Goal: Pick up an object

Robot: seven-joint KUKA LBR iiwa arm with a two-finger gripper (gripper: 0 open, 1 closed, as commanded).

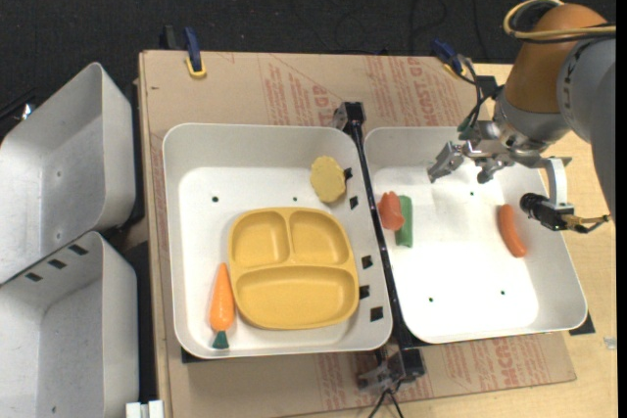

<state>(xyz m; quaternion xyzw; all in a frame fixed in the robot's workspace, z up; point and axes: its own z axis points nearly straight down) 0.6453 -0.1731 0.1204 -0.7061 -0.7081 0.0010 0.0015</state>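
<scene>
A: Largest first. Right bin (549, 303)?

B: Holds a sausage (511, 230) near its right wall and a red-and-green piece (396, 213) by the left wall.

A: Handling?

B: Sausage looks light, smooth, likely slippery; grip across its middle.

A: Gripper (468, 165)?

B: Above the bin's far end, fingers spread, nothing between them.
</scene>
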